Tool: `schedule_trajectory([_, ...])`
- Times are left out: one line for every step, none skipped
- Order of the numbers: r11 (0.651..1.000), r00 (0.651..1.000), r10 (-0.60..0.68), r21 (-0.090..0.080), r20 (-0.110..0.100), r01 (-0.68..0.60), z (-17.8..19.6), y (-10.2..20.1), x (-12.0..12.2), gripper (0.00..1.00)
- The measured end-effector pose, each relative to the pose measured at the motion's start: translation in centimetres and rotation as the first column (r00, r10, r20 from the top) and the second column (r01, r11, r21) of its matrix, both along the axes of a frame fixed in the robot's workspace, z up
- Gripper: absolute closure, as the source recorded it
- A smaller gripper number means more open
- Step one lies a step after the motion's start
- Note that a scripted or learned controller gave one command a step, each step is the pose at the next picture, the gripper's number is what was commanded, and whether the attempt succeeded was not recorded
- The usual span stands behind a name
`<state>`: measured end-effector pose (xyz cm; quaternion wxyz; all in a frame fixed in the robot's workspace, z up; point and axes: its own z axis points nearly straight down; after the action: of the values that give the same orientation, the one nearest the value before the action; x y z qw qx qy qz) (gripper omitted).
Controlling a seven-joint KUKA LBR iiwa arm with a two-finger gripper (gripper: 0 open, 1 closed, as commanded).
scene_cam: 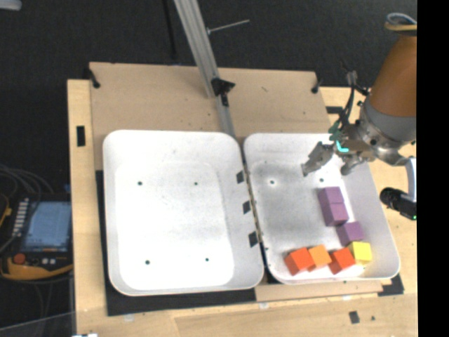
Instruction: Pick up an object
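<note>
Blocks sat in the right bin (280, 153), a shallow white tray with rounded corners and a speckled floor: a long purple block (332, 205), a smaller purple cube (351, 231), a yellow cube (362, 250), two red-orange blocks (300, 260) (342, 259) and an orange one (320, 254), all matte, boxy, clustered at the near right corner. Left bin (175, 209) looked the same shape. Gripper (331, 159) hung over the right bin's far side, above and apart from the long purple block, fingers spread, grasping nothing.

white bins (175, 146), purple blocks (332, 206), orange blocks (302, 260), yellow block (362, 250)
</note>
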<state>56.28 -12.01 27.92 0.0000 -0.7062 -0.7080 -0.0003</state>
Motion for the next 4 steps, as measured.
schedule_trajectory([1.0,1.0,-0.002,0.0,0.001,0.002,0.0,0.0,0.0,0.0])
schedule_trajectory([1.0,1.0,-0.005,-0.002,-0.004,0.005,-4.2,-0.3,0.0,0.0])
schedule_trajectory([1.0,1.0,-0.009,-0.002,-0.005,0.009,-9.3,0.2,0.8,0.0])
schedule_trajectory([1.0,1.0,-0.011,-0.002,-0.005,0.011,-14.5,0.7,1.6,0.0])
